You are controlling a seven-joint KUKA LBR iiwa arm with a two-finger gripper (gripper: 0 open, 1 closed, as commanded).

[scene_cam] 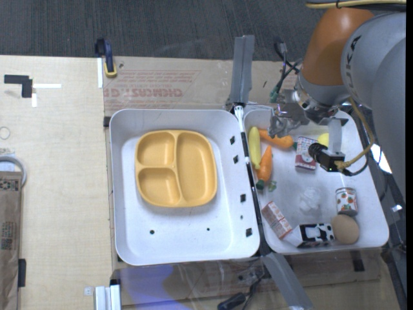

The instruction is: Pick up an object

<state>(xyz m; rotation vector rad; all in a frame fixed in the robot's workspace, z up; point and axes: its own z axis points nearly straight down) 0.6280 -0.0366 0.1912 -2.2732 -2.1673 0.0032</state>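
Note:
My gripper (281, 126) hangs low over the far left corner of the right bin (371, 192), under the orange band of the arm. Right beneath its tip lies an orange carrot (284, 142), pointing right. A second carrot (265, 163) and a yellow banana (254, 146) lie along the bin's left wall, just left of the gripper. To its right a small red and white carton (305, 159) stands beside a yellow item (323, 139). I see nothing lifted off the bin floor.
Nearer the front of the right bin are a printed can (346, 201), a brown egg-shaped ball (346, 230), a black and white item (316, 234), a small box (277, 219) and a clear wrapper (310, 199). The left bin (126, 192) holds a yellow divided plate (175, 168).

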